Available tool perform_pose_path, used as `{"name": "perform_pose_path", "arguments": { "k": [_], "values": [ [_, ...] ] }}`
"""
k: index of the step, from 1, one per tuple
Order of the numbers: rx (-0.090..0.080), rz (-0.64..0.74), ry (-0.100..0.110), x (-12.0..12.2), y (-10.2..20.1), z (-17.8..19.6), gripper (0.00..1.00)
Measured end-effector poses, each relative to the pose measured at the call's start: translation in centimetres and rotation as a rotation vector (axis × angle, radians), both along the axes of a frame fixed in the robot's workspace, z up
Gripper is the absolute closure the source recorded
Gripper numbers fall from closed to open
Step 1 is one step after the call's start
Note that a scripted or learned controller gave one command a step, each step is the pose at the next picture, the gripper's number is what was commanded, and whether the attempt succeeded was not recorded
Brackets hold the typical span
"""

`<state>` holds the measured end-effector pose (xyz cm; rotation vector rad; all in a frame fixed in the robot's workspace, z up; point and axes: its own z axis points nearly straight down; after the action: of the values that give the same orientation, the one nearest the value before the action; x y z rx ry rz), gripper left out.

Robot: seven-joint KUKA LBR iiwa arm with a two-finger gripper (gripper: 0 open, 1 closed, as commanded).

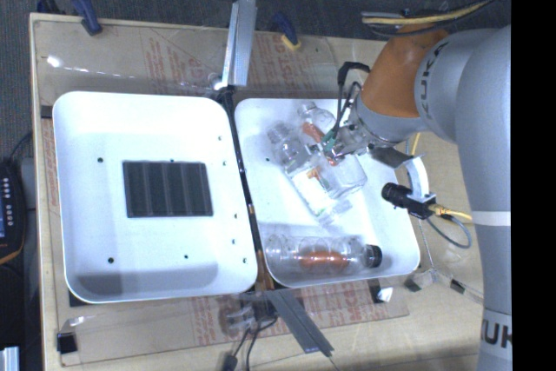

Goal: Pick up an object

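Several clear plastic objects lie in the right bin (395, 226). A clear bottle (317, 255) with a black cap and something orange inside lies along the front wall. A second clear bottle (311, 187) lies slanted in the middle, and smaller clear pieces (285, 143) sit near the back. My gripper (334, 148) reaches down from the right into the back half of this bin, right among the clear pieces and touching or nearly touching them. The glare and the transparent plastic hide what sits at its tip.
The left bin (87, 143) holds a dark ribbed rectangle (168, 188) in its middle. A metal bar (237, 43) stands at the back between the bins. A black part with cables (408, 197) hangs at the right bin's right rim. The arm's grey body (473, 100) covers the bench's right side.
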<state>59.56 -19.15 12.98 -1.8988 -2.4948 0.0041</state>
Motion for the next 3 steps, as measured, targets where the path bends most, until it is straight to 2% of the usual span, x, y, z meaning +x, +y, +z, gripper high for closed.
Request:
{"name": "perform_pose_path", "arguments": {
  "k": [1,2,3],
  "values": [
    [-0.008,0.099,-0.023,-0.6,-0.4,-2.7,0.0],
    [-0.001,0.164,-0.008,4.8,-1.7,-2.9,0.0],
    [0.002,0.216,0.015,5.8,-1.9,-2.9,0.0]
  ]
}}
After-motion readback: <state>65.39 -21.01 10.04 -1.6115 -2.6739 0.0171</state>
